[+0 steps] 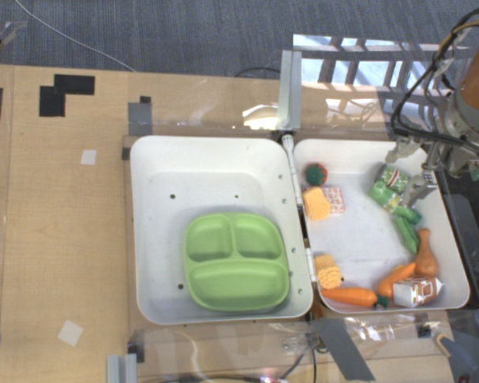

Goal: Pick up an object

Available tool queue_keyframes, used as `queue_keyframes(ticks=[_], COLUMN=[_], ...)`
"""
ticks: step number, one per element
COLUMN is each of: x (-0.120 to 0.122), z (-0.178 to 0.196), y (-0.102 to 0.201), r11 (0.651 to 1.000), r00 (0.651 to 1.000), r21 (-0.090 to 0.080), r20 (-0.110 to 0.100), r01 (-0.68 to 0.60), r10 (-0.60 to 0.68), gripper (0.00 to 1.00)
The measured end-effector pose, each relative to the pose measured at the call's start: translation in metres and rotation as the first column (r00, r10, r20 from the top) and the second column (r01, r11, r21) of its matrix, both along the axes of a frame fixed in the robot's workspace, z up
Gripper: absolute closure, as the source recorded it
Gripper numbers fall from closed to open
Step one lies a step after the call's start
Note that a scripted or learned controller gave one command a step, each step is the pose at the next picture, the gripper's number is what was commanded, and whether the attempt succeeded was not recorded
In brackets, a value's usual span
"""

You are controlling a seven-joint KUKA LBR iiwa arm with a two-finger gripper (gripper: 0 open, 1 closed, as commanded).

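My gripper (413, 171) hangs over the far right corner of the right bin (359, 230), its fingers apart and nothing held between them. A green and white packet (389, 187) lies just below and to the left of the fingertips. A green pepper (405, 228) lies beside it, towards the front. Also in this bin are a drumstick (425, 254), a white carton (417, 291), two carrots (350, 296), a corn piece (328, 274), a yellow block (316, 204), a pink checked packet (334, 199) and a red and green ball (316, 172).
The left bin (160, 214) holds a green divided plate (235, 260). A metal divider (297, 206) separates the two bins. Cables and a metal frame (359, 62) stand behind the right bin, near the arm.
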State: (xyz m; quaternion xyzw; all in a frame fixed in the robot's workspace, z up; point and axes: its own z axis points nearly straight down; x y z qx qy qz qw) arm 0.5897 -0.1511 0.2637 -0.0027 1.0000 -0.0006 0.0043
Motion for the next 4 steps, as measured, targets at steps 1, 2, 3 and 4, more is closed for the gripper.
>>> queue_keyframes(ticks=[1,2,3,4], x=[0.050,0.022,0.026,-0.035], z=[-0.111,-0.174,-0.160,-0.173], y=[-0.026,-0.055,-0.053,-0.055], r11=[0.987,0.989,0.988,0.926], r00=[0.987,0.989,0.988,0.926], r21=[0.003,-0.004,-0.008,-0.008], r20=[-0.007,0.006,0.019,0.006], r01=[-0.158,-0.147,-0.154,-0.377], r10=[0.158,0.147,0.154,0.377], gripper=[0.00,0.00,1.00,1.00])
